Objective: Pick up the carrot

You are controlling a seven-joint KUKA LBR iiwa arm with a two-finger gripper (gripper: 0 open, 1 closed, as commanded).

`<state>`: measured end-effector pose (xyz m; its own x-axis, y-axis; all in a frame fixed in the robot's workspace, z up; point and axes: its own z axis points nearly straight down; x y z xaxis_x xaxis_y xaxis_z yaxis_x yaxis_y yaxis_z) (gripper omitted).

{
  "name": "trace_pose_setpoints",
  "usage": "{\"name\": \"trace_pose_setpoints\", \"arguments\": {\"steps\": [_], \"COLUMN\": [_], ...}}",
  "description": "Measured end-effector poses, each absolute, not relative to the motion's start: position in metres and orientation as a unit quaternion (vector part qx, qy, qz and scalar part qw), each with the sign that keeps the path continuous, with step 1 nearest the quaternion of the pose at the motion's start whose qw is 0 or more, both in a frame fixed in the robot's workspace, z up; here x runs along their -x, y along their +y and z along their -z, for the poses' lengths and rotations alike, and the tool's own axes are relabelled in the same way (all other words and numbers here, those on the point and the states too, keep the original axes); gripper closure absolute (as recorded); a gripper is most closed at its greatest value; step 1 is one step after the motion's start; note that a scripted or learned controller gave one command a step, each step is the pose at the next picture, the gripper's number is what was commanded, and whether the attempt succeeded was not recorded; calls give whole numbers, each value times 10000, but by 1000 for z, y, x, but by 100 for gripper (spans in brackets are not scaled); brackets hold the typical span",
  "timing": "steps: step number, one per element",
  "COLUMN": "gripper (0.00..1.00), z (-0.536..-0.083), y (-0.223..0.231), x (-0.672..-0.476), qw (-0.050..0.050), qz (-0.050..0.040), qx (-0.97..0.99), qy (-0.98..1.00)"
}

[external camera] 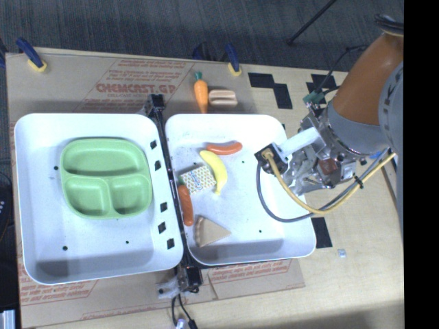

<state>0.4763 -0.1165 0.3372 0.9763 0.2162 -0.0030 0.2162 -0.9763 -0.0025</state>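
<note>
Camera view, gripper: the gripper (321,173) hangs over the outer side of the right bin (226,118). I cannot tell whether it is spread or pressed together.
Carrot: the carrot (199,94) lies on the bench (357,266) outside the bins, well apart from the gripper, up and to its left.
Progress: apparently not begun; the reach, grasp and lift remain.
Around: a bun (222,99) is just beside the carrot on the gripper's side, crowding the approach. A banana (214,171) and a sausage (223,147) lie in the bin between.

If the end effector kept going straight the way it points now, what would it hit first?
Probably the bare floor of the right bin, near its right wall; the end effector seems to point down there, though depth is unclear. The carrot lies outside the bins.
</note>
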Motion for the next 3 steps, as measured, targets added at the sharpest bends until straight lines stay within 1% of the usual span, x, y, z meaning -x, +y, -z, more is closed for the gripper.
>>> {"name": "trace_pose_setpoints", "arguments": {"steps": [1,2,3], "gripper": [100,100,100], "z": [-371,-189,-343], "y": [-149,-91,-107], "x": [-476,-475,-477], "qw": [13,27,9], "qz": [-11,-36,-10], "qx": [9939,9858,9947], "qy": [-1104,-1677,-1032]}}
